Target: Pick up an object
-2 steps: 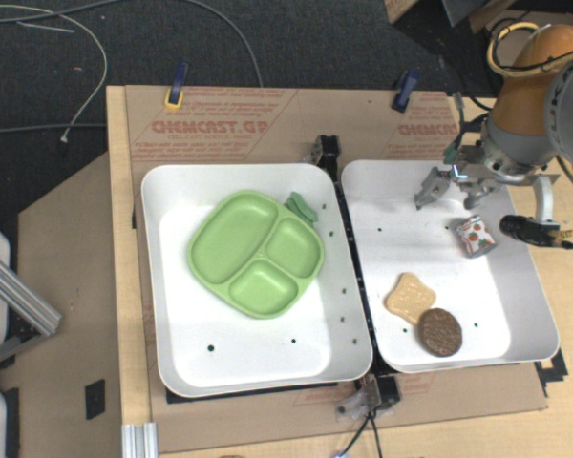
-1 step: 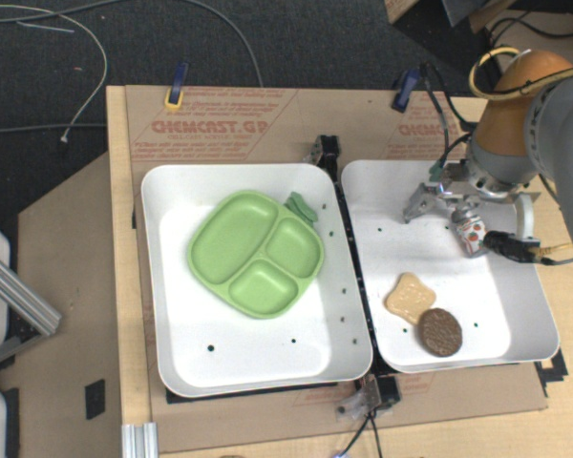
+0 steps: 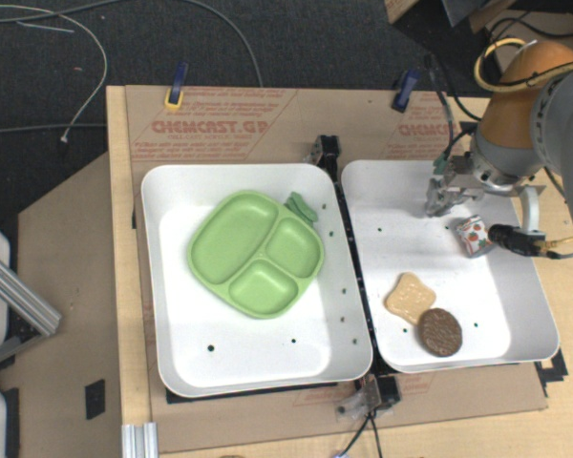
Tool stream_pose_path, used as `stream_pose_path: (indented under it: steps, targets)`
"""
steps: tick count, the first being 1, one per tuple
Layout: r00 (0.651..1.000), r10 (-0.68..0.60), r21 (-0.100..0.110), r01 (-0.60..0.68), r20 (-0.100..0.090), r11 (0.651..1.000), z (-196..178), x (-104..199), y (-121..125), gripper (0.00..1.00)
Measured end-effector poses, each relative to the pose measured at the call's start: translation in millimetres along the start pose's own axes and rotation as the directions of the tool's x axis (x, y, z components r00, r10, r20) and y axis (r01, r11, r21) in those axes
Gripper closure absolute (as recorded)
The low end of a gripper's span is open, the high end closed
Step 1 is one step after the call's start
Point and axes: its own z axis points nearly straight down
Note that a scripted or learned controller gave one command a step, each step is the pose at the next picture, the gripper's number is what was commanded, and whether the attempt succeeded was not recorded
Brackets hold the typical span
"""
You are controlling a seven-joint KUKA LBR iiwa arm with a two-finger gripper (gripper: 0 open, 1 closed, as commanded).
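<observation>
White plastic takes up most of what the overhead camera sees: two shallow bins side by side on my cardboard-covered worktop (image 3: 220,113). The left bin (image 3: 172,351) carries a light green three-compartment plastic tray (image 3: 256,253), with a small dark green scrap (image 3: 302,208) just beside its upper right corner. The right bin (image 3: 525,337) holds the loose pieces: a small white-and-red patterned block (image 3: 472,236), a pale tan biscuit-shaped piece (image 3: 409,297) and a dark brown round disc (image 3: 440,332), the last two touching each other near the front of the bin.

My pincer (image 3: 446,201) hangs low over the back part of the right bin, my grey arm coming in from the right. Whether it is released or clenched I cannot tell from this angle. Nothing shows in its grip.

I judge this to be the approach step, with no object picked yet. The patterned block lies nearest, just to the right of the pincer and a little towards the front. The next move calls for centring over one piece, descending to the bin floor and gripping it squarely.
</observation>
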Motion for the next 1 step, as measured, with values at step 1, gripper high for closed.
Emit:
stream_pose_path:
  steps: [1]
  targets:
    - [1.000, 0.002, -0.007, -0.002, 0.003, 1.000, -60.4, -8.6, 5.1, 1.00]
